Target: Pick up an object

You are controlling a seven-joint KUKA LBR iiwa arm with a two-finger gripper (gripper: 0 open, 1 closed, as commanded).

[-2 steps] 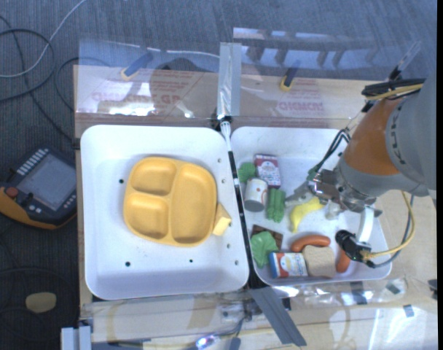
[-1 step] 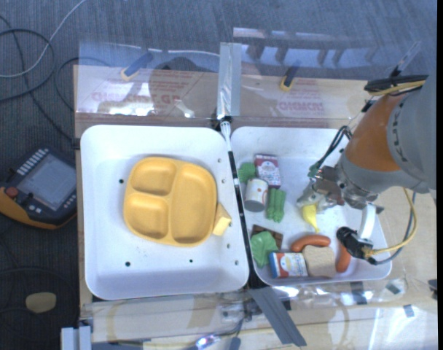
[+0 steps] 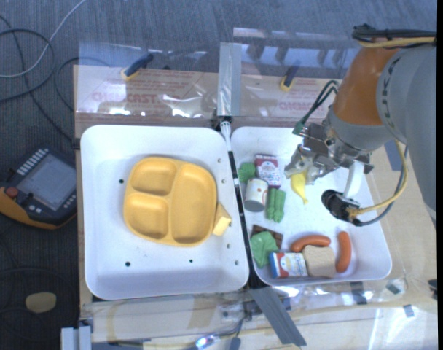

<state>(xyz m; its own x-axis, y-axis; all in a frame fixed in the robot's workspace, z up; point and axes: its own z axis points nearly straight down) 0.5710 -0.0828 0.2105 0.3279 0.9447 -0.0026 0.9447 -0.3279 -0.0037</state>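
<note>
so, you have the arm (image 3: 385, 86) coming in from the upper right of the frame, its orange band sitting above the wrist, and the gripper (image 3: 307, 168) hangs over the upper part of the right bin (image 3: 378, 257). right under its tip there is a yellow banana (image 3: 300, 187), upright and slightly curved, and the tip appears to touch the banana's top end; whether the fingers are spread or closed you cannot tell from this angle, nor whether the banana sits between them.

in the same bin, left of the banana, you see a small red and white can (image 3: 268, 169) near the top, a white cup (image 3: 256, 194) just below it, and a green piece (image 3: 275, 204) beside the cup. a smaller green piece (image 3: 246, 172) lies against the bin's left wall. toward the lower part there is a green leafy item (image 3: 263, 248), a red and white labelled container (image 3: 288, 265) lying on its side, a slice of bread (image 3: 320, 261) next to it, and two sausages: one sausage (image 3: 310, 243) lying across above the bread, the other sausage (image 3: 343, 251) standing along the right side.

the left bin (image 3: 105, 268) holds a yellow divided plate (image 3: 169, 200) in its middle, with a small pale yellow block (image 3: 221, 225) touching the plate's lower right edge.

at the left edge of the frame a control pendant (image 3: 33, 188) rests on the floor
</note>
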